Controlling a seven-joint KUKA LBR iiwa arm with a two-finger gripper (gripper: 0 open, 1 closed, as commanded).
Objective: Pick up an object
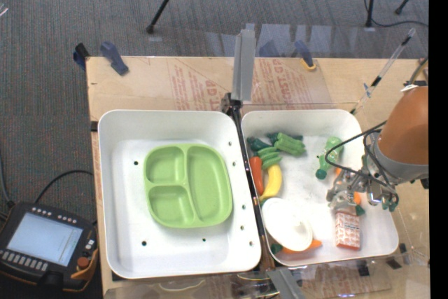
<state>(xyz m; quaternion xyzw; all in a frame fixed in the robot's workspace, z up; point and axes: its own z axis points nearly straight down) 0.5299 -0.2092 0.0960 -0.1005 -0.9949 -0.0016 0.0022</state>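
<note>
The right bin point(316, 120) holds several toy foods. A green bottle point(330, 154) lies near its far right. A yellow banana point(272, 181) and an orange carrot point(257, 174) lie at the left, with green vegetables point(281, 144) behind them. A white bowl point(288, 223) sits at the front, and a red and white carton point(347, 230) lies at the front right. My gripper point(348, 194) hangs low over the bin's right side, just behind the carton and in front of the bottle. A small orange piece point(358, 198) shows beside it.
The left bin point(116, 143) bears a green divided plate point(187, 185). A grey post point(243, 66) stands behind the wall where the bins meet. A teach pendant point(46, 241) lies on the floor at the lower left. Tripod legs stand behind the bench.
</note>
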